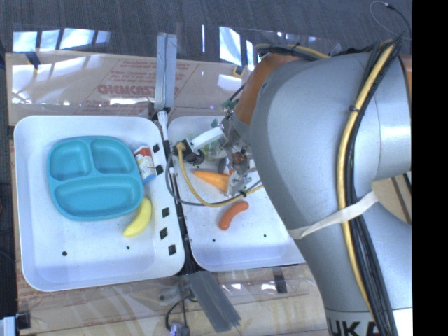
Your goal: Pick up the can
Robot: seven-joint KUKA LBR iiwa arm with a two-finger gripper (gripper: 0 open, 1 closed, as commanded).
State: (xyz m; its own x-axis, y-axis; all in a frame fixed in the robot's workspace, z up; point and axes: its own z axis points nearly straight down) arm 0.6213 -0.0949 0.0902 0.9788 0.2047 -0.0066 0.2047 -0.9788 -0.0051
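The can lay in the left bin, touching the blue plate's right edge, centre-left of the frame. The gripper hung over the right bin beside a carrot; whether it was open could not be told. The approach looked unstarted, so the arm would need to cross leftward above the can.

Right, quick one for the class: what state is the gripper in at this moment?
Gripper: cannot be told; it hangs low in the right bin by the carrot, away from the can.
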